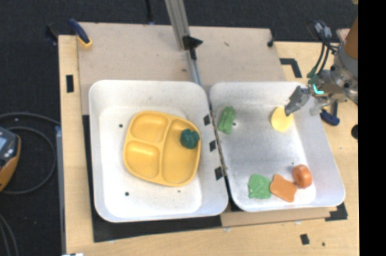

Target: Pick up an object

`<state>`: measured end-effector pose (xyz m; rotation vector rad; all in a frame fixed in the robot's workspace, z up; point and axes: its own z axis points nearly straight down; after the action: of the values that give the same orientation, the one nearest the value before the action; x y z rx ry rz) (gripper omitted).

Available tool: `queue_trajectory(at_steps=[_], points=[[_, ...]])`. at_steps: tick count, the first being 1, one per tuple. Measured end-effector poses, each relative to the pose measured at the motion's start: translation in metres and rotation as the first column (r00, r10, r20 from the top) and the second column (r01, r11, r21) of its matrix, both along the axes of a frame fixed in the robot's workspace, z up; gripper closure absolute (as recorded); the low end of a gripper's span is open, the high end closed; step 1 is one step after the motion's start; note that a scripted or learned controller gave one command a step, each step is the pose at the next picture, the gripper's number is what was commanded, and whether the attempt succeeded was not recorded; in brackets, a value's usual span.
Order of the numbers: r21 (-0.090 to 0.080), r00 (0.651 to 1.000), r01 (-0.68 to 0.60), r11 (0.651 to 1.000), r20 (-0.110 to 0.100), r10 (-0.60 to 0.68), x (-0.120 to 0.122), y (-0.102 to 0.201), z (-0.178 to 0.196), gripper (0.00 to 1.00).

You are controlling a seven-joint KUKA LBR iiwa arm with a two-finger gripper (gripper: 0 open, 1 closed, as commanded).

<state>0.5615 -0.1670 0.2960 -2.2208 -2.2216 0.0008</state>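
Note:
My gripper point(312, 108) hangs over the far right part of the right bin point(253, 95), and its two fingers stand apart, open, with nothing between them. The left finger point(295, 100) points down at a small yellow object point(281, 121) lying just beside its tip. Also in this bin are a light green piece point(227, 119) by the left wall, a flat green piece point(259, 187), an orange wedge point(283, 188) and a red-orange lump point(302, 176) near the front right corner.
The left bin point(108, 188) holds a yellow divided tray point(158, 149) with a dark green ball point(190, 138) on its right compartment. A metal post point(175, 2) rises behind the bins. Cables trail at the arm's wrist point(347, 77).

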Motion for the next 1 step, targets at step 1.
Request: queue_trajectory(at_steps=[1], points=[[0.000, 1.000, 0.000, 1.000, 0.002, 0.000, 0.0005, 0.0000, 0.0010, 0.00]])
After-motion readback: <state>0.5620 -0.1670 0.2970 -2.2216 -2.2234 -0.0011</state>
